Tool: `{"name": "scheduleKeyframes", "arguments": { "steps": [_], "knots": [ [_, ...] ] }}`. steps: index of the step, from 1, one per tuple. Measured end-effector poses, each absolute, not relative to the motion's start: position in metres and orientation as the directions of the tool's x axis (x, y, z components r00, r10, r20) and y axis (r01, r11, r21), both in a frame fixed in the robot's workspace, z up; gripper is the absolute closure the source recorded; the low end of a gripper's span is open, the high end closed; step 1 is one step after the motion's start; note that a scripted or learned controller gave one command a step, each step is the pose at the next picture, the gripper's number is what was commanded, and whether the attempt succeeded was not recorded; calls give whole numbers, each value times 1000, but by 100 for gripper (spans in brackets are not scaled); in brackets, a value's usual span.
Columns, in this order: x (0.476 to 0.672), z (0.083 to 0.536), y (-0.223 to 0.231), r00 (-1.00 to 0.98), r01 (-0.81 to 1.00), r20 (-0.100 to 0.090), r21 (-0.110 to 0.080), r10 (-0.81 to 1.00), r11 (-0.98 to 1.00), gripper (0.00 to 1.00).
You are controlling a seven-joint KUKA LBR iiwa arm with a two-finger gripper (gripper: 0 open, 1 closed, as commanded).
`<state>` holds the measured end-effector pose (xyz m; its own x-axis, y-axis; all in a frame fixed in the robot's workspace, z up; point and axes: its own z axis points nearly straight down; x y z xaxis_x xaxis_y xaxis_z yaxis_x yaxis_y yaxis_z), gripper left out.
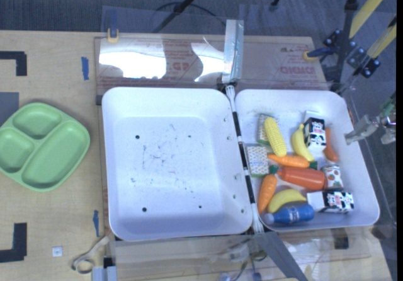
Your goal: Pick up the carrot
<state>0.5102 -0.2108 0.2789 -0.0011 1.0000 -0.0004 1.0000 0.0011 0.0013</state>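
Blue bottle (289, 214) nearest camera, front edge of right bin (364, 176). Hand (373, 125) at bin's right rim, outside it, holding nothing; finger opening: cannot tell. Carrot (267, 191) lies front-left in right bin, beside banana (287, 198). Count: two bananas, one corn (274, 135), two cow-print cartons.

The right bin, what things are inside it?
The right bin holds a corn cob, bananas, carrots, a blue bottle and milk cartons. Whatever lies beneath this pile is covered.
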Motion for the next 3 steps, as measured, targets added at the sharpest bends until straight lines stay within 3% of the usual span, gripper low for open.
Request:
{"name": "scheduleKeyframes", "arguments": {
  "steps": [1, 2, 3],
  "knots": [
    [480, 161, -163, -110, 994, 1, 0, 994, 110, 0],
    [487, 86, -180, 71, 997, -2, 6, 998, -71, 0],
    [564, 121, -195, -220, 976, -1, 3, 976, 220, 0]
  ]
}}
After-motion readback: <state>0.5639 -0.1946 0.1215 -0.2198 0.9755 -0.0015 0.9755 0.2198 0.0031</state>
